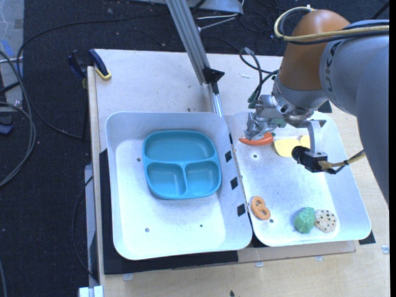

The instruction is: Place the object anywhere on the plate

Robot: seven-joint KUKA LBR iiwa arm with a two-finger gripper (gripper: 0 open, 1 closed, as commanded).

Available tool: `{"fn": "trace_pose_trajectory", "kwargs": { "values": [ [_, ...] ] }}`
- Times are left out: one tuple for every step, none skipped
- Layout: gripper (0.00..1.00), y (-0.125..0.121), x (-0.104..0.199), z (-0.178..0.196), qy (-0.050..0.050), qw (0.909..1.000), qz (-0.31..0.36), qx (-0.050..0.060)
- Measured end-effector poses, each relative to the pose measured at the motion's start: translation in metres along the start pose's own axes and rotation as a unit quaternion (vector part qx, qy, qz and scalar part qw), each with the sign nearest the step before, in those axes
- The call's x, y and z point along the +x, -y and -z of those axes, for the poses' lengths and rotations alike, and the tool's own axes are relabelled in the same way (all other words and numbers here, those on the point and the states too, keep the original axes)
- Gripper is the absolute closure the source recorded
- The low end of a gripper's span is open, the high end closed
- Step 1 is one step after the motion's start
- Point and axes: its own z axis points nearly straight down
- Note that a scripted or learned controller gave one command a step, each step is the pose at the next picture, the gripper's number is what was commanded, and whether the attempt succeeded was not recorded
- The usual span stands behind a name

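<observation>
1. The camera view looks down on two white bins side by side on the bench. The left bin (124, 228) holds a blue plate (182, 164) with three compartments; nothing lies on the plate.
2. The arm (346, 54) reaches in from the right, and its gripper (255, 131) is low over the far left part of the right bin (346, 203).
3. An orange carrot-like object (257, 140) lies just under the gripper tips, touching them or very near. I cannot tell whether the fingers are spread or closed, or whether they grasp the object, because the wrist hides them.
4. A yellow object (288, 146) lies just beside the orange one, on its right, partly under the arm's black cable part.
5. Near the front of the right bin there is a small pretzel (260, 208) close to the left wall, and, well apart from it, a green lump (304, 219) touching a speckled cookie (325, 221).
</observation>
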Motion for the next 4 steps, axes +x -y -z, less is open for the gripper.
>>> {"fn": "trace_pose_trajectory", "kwargs": {
  "values": [
    [1.00,-0.006,0.040,0.012,0.000,1.0000,-0.001,0.001],
    [1.00,-0.023,0.089,0.025,0.000,1.0000,-0.001,0.000],
    [1.00,-0.028,0.134,0.032,0.000,1.0000,0.000,0.000],
    [0.00,-0.028,0.132,0.032,0.000,1.0000,-0.001,0.001]
  ]
}}
